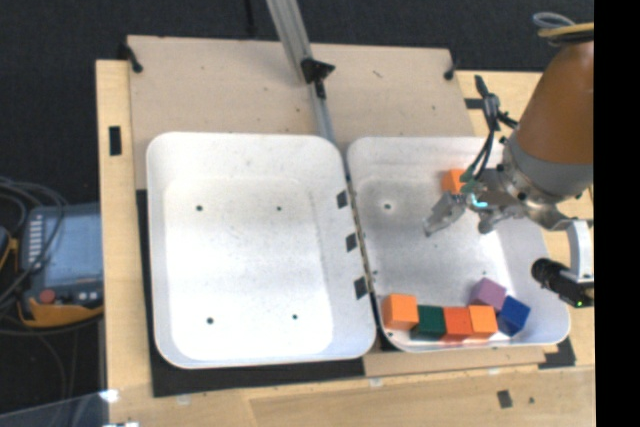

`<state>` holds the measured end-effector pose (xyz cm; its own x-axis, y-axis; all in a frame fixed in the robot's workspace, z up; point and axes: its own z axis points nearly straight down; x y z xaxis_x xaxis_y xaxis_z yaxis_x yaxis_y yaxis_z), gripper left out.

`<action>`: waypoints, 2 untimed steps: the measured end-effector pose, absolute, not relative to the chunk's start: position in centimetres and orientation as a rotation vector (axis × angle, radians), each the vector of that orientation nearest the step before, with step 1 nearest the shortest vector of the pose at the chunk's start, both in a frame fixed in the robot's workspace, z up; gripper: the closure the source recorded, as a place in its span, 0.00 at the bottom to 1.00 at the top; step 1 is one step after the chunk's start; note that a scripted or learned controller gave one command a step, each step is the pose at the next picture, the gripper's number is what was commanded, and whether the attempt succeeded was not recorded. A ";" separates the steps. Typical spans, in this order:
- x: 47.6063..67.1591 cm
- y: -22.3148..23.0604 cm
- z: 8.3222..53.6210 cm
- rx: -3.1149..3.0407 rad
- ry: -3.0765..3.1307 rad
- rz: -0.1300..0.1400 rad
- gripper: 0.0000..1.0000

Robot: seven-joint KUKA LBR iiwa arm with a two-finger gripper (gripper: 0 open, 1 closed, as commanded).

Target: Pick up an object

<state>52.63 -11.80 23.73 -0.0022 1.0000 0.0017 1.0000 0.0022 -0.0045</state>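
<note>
My gripper (462, 219) hangs over the right bin (400, 175), toward its right side, open, with its two fingers spread and nothing between them. A small orange block (454, 181) sits just behind the gripper, partly hidden by the wrist. Along the right bin's front edge lies a row of blocks: orange (402, 310), green (431, 321), orange (458, 322), orange (482, 318) and blue (513, 313). A purple block (489, 292) rests just behind that row.
The left bin (250, 245) lies beside the right one. A slanted metal rail (285, 5) runs from the top down to the gap between the bins. A grey device with cables (60, 255) sits off the bench's left edge.
</note>
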 end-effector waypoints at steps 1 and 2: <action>52.7 -11.8 24.0 -2.223 -2.221 -0.002 0.00; 51.8 -12.5 18.9 -2.221 -2.218 0.006 0.00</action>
